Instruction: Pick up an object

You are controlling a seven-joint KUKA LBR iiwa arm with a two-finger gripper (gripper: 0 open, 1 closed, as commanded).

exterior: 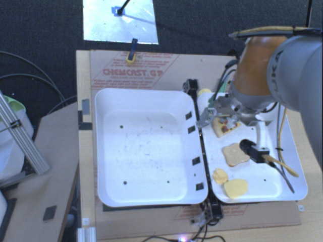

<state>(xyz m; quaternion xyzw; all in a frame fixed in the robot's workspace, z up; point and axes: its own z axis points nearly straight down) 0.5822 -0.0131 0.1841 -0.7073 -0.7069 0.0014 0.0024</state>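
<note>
white plastic, two shallow bins side by side on a cardboard sheet [133, 72] with red print.

item 1. my gripper [209, 116]: low over the right bin [265, 183], at its edge next to the left bin [146, 150]. whether it is apart or together i cannot tell. nothing visibly held.

item 2. pale wedge [223, 127] with red flecks, like a pizza slice: flat on the right bin's floor, just beside my gripper, on the side toward my own arm and slightly nearer the camera. closest thing to pick.

item 3. tan toast slice [233, 154]: flat on the floor, near my gripper, past the wedge toward the camera.

item 4. small yellow piece [220, 175]: further toward the camera than the toast, well apart from my gripper.

item 5. larger yellow piece [236, 188]: just beside item 4, at the near wall of the right bin, furthest from my gripper.

item 6. pale yellow rounded thing [204, 92]: near my gripper on its far side, at the right bin's back corner. what it is i cannot tell.

item 7. black clips [196, 161]: in a row along the seam between the bins, running from beside my gripper toward the camera.

item 8. shiny metal plate [118, 14]: beyond the cardboard, well apart from my gripper, far side.
</note>
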